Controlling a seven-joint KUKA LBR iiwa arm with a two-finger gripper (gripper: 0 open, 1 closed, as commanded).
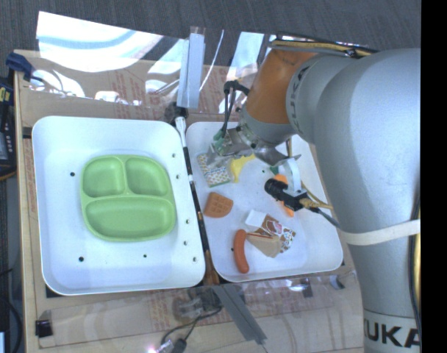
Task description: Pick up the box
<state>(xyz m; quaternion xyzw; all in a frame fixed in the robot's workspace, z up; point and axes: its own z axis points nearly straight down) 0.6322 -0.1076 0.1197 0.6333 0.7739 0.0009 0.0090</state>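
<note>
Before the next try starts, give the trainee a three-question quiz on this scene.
1. True or false: the green tray lies in the left bin.
2. In the right bin, which lies nearest the front rim? A) sausage B) waffle C) box
3. Fill in: the claw is over the right bin's ___ left corner (near or far).

Key: 1 true; 2 A; 3 far.
</note>
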